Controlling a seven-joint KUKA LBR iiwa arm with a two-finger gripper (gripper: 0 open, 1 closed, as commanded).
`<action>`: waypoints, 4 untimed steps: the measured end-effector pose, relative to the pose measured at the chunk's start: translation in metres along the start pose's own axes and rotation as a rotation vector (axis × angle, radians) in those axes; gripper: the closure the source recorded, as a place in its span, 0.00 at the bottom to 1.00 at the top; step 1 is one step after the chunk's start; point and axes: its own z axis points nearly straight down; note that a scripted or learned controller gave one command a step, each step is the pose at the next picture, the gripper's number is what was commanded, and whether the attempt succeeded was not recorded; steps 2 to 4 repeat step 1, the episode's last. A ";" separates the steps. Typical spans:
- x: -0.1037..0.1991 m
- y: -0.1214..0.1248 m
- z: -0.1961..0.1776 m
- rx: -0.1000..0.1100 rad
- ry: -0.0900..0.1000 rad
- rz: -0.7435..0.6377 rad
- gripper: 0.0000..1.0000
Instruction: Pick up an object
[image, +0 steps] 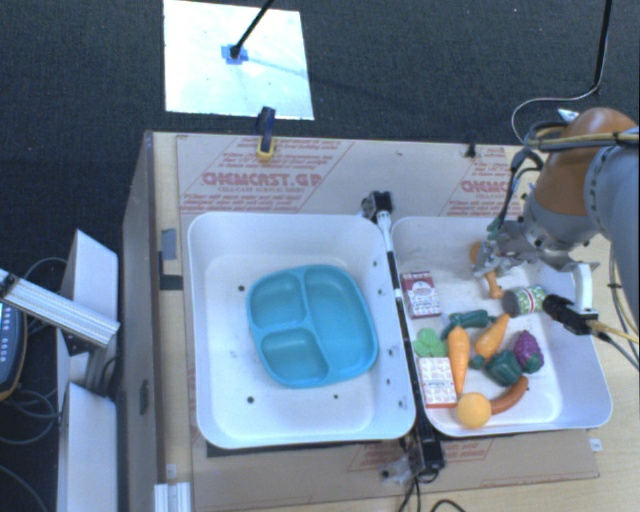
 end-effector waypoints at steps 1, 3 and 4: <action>0.052 0.027 -0.042 0.001 0.003 0.001 1.00; 0.052 0.027 -0.042 0.001 0.003 0.001 1.00; 0.052 0.027 -0.042 0.001 0.003 0.001 1.00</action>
